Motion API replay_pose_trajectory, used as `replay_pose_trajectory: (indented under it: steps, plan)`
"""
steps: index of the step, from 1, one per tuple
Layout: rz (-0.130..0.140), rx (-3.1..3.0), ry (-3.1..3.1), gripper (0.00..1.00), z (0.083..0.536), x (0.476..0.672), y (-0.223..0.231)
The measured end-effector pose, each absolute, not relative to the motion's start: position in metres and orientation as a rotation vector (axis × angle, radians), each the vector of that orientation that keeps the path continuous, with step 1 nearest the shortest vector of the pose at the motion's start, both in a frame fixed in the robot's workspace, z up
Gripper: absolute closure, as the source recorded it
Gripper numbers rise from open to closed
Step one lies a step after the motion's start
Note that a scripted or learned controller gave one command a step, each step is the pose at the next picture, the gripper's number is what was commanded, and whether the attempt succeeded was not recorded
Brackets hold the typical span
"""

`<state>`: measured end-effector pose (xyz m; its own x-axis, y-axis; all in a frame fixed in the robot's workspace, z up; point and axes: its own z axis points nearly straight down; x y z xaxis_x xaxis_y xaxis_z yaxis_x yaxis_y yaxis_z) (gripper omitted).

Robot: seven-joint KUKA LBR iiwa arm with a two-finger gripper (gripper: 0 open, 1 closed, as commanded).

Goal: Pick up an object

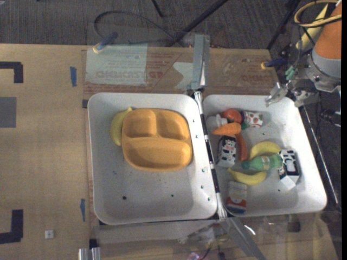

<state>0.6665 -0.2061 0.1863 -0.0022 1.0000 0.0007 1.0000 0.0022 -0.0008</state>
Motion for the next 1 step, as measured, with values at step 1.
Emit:
replay_pose_trajectory:
  steps: [1]
  plan:
    - [-0.003, -2.048, -2.387, 0.00, 0.0864, 0.6249, -0.1682]
